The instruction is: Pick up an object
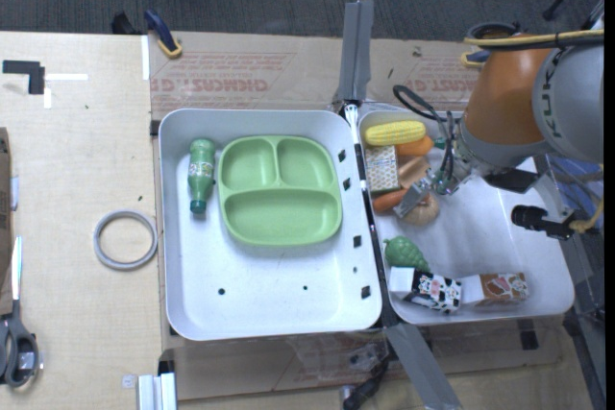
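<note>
My gripper (421,198) is low in the right bin (500,245), at its left side, coming down from the grey arm with the orange band (504,96). It sits right over a tan rounded object (424,211) and touches or nearly touches it. Close around it lie a yellow corn cob (393,132), an orange piece (415,149), a beige waffle-like block (381,169) and an orange-red carrot-like piece (388,201). What is under the gripper is partly hidden by it.
A green leafy toy (405,253), a black-and-white cow-pattern item (437,291) and a brown packet (503,286) lie along the right bin's front. The left bin (279,293) holds a green divided plate (281,189) and a green bottle (200,174). A tape ring (126,238) lies on the bench.
</note>
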